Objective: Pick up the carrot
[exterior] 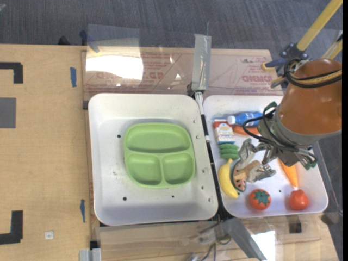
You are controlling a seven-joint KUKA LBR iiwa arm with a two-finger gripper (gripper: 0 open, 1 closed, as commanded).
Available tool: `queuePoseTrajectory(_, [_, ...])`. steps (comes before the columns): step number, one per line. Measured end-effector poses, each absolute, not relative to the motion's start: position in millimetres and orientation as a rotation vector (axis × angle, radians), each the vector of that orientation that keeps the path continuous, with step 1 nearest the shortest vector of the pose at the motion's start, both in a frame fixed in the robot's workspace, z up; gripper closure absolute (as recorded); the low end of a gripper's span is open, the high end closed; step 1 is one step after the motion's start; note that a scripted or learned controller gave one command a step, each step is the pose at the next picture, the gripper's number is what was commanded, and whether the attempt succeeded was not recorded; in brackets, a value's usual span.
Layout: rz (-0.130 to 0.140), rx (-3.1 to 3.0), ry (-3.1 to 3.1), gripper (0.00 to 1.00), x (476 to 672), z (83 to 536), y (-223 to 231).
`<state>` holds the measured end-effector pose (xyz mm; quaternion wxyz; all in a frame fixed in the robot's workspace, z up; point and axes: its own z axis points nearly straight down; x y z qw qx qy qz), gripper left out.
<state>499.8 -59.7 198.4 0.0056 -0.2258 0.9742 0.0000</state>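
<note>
Carrot: seen in the right bin, partly hidden under the arm.
Gripper: poised beside a banana; finger state cannot be told.
Handling: judged light, stiff, slippery; best gripped mid-body.

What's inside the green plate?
The green plate in the left bin has three compartments, and all three look bare. No part of it is covered, so nothing could be hiding in it.
</note>
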Motion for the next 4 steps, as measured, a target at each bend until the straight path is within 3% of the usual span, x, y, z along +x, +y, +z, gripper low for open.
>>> queuePoseTrajectory(1, [-0.007, -1.64, 2.669, 1.0, 541.7, 272, -139])
queuePoseTrajectory(2, [0.003, -1.441, 2.787, 1.0, 507.9, 246, -30])
queuePoseTrajectory(3, [0.004, -1.271, 2.869, 1.0, 610.3, 194, -58])
queuePoseTrajectory(4, [-0.009, -1.606, 2.689, 1.0, 596.1, 243, -136])
